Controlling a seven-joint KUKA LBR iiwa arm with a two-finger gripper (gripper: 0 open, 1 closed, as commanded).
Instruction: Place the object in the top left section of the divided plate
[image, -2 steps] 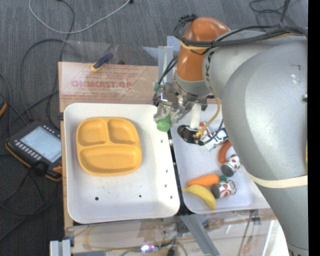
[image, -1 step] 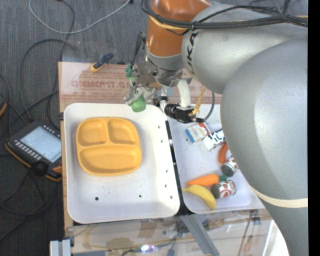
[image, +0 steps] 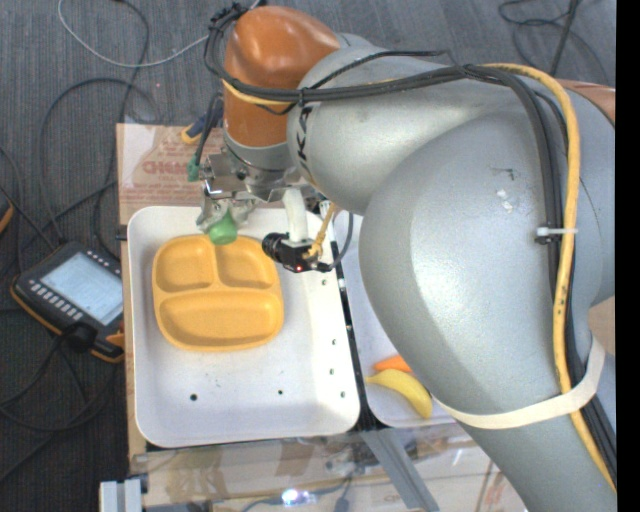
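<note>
near the worktop's front edge a banana (image: 405, 390) and one orange thing (image: 392, 364) lie in the right bin (image: 372, 345); one yellow plate (image: 216, 292) with three sections sits in the left bin (image: 300, 400). at the plate's far rim one green object (image: 222, 231) sits between the tips of the hand (image: 224, 212), which looks closed on it, above the ridge between the two far sections. to do the step well, i judge the hand should shift toward the bin's left edge and lower over the far left section before letting go.

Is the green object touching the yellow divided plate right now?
Cannot tell. In the camera view the green object overlaps the plate's top rim, under the gripper, but height is unclear.
</note>
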